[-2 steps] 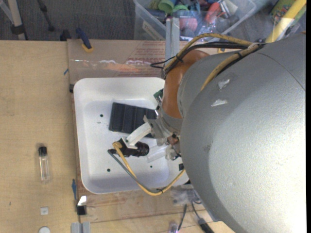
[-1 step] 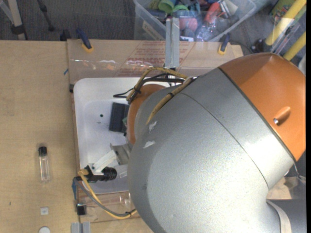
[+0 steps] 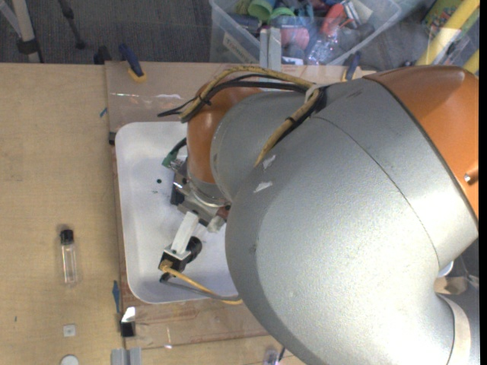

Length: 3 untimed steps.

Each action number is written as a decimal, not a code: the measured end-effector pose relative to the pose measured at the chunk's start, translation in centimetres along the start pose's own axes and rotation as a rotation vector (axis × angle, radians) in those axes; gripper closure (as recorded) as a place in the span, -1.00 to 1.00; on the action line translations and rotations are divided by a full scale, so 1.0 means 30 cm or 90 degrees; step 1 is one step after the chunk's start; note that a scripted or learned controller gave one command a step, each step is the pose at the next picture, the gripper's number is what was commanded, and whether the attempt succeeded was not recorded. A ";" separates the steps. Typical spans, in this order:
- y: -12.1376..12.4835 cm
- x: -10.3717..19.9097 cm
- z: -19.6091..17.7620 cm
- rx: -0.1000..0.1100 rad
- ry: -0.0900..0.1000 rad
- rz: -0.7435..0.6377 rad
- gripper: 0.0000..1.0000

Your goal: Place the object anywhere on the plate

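Gripper (image 3: 179, 190) low over white bin (image 3: 141, 211), clear vial (image 3: 68, 255) well apart

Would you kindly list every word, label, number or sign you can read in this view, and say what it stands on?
No text can be read here.
Tub: the things inside may bear labels, but they are too blurred to read.
Vial: no marking can be made out.
Arm: plain grey and orange, with no lettering visible.
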State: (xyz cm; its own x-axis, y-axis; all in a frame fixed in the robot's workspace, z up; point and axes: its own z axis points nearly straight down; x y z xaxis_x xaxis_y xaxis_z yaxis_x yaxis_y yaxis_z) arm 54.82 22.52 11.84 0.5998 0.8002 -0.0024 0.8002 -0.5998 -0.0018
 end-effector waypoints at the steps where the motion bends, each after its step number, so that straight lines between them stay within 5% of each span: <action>1: -0.169 -0.133 0.095 -0.007 0.007 -0.210 1.00; 2: 0.074 0.056 -0.097 0.000 0.001 0.171 1.00; 3: 0.110 0.087 0.099 0.001 0.006 0.379 1.00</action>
State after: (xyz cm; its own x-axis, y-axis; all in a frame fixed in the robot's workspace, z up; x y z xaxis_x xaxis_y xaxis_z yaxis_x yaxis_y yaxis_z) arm 59.00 22.62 8.86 0.9455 0.3257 0.0063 0.3257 -0.9455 -0.0041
